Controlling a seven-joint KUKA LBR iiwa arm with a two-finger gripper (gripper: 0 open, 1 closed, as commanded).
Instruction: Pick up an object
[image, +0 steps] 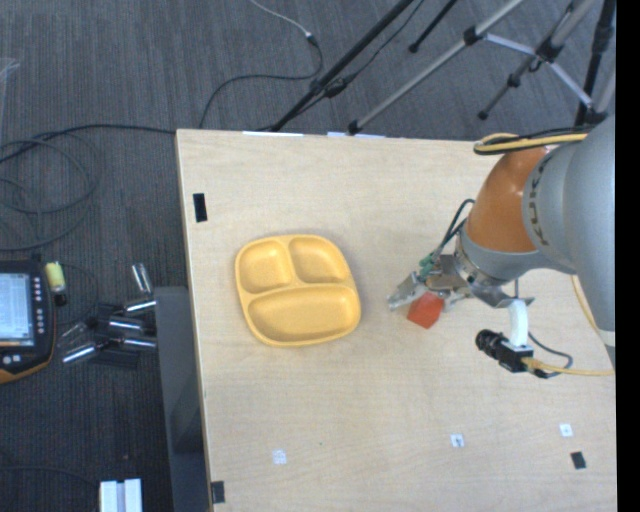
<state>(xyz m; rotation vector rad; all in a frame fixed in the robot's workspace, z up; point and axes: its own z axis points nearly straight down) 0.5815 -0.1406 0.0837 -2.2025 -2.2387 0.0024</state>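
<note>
A small orange-red block (424, 311) lies on the wooden bench top (330, 420), right of centre. My gripper (418, 296) reaches in from the right and sits low, right at the block's upper edge, touching or nearly touching it. The grey arm with its orange band (505, 205) rises behind the gripper and hides the bench behind it.
A yellow divided plate (297, 289) rests left of the block, about a hand's width away. A black connector with a yellow cable (505, 352) hangs below the wrist. Small black markers (200, 207) dot the bench. Off the left edge lie tools and a pendant (20, 320).
</note>
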